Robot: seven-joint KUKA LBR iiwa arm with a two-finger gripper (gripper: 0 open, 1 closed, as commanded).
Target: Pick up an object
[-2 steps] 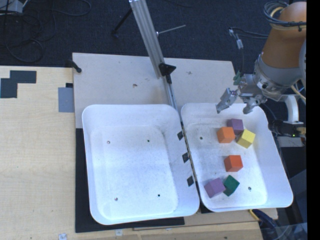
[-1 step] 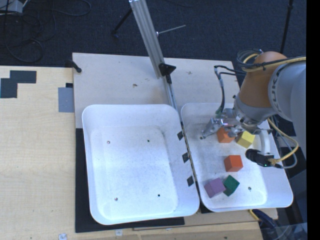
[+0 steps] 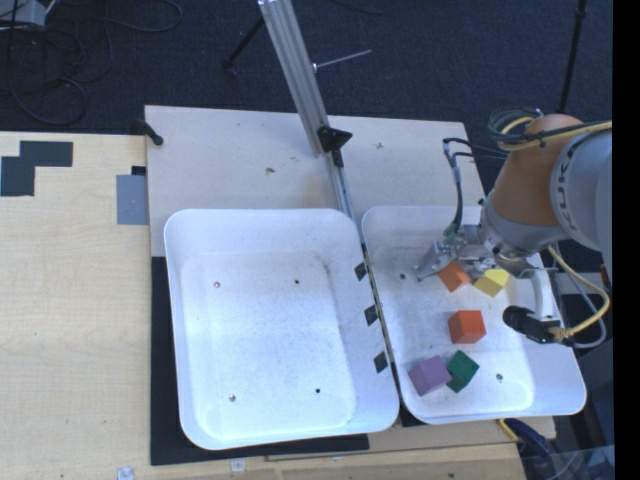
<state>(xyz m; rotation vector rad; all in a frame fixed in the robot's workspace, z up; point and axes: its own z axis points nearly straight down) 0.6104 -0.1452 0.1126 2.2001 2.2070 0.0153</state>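
Camera view: tool point(image 3: 447, 261) against orange block point(image 3: 454, 276) (touching).

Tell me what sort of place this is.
Probably a robotics lab test bench. A grey arm reaches over two white bins on a board, small coloured blocks such as an orange cube lie in the right bin, and cables trail on dark carpet.

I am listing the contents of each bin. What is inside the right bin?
The right bin holds five blocks: orange and yellow near the hand, red mid-bin, purple touching green in front. The arm covers the bin's far right corner.
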